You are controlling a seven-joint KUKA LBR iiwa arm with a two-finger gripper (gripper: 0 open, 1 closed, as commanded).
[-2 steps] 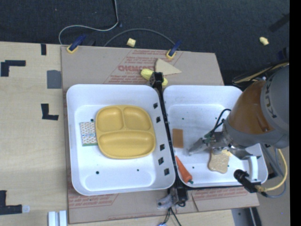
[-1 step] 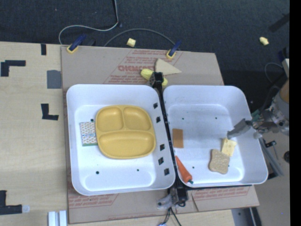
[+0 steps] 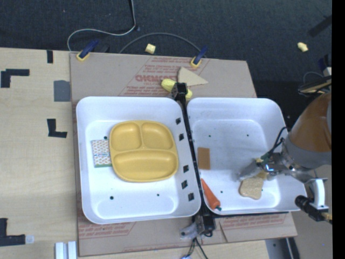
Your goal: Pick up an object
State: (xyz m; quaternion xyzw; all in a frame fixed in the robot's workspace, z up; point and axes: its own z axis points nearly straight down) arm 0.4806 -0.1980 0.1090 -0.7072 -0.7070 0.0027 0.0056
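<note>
In the right bin [image 3: 232, 112] lie a tan, rounded flat piece [image 3: 252, 188] near the front right, a small brown rectangle [image 3: 204, 157] on the left side, and an orange carrot-like piece [image 3: 211, 195] at the front left corner. My gripper [image 3: 254, 170] reaches in from the right and hangs just above and touching the upper edge of the tan piece. The grey arm with its orange band [image 3: 315, 128] stands at the bin's right wall. In the left bin [image 3: 97, 112] sits a yellow divided plate [image 3: 144, 150] with a small patterned card [image 3: 100, 152] at its left.
A black clamp strip [image 3: 186, 144] runs between the two bins. On the cardboard behind the bins lie a yellow item [image 3: 169, 83] and a tan triangle [image 3: 191, 77]. Cables cross the dark floor at the back.
</note>
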